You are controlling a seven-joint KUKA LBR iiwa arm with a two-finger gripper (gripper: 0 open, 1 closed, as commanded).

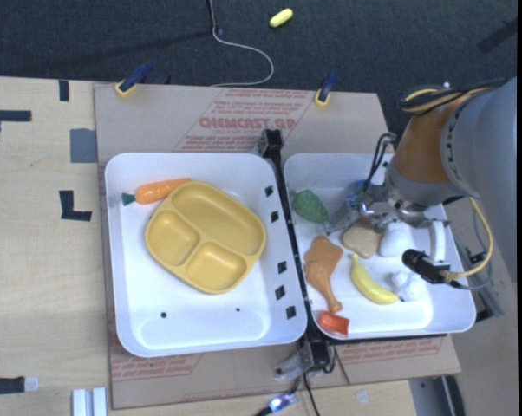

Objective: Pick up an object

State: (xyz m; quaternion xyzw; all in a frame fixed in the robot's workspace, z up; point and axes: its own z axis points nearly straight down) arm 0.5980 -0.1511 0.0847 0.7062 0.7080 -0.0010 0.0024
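Gripper (pixel 371 224) hangs low in the right bin (pixel 443 323), over a tan, bread-like piece (pixel 360 241); whether it is wide or narrow I cannot tell, since the wrist covers it, and nothing can be seen held. Going left to right, the left bin (pixel 192 332) carries a toy carrot (pixel 159 190) lying against the upper edge of a yellow divided tray (pixel 206 236), well apart from the arm. Across the divider, a green leafy toy (pixel 310 205) sits near the top, a brown drumstick (pixel 324 269) below it, and a red piece (pixel 334 322) at the drumstick's lower end. A banana (pixel 370 284) lies just beside the tan piece, with a white object (pixel 393 242) close to it too. The crowding is probably the main risk: a descent here could land on two items at once and pinch neither cleanly, or nudge the banana aside. The flat tan piece may also slip out, offering little to close on.
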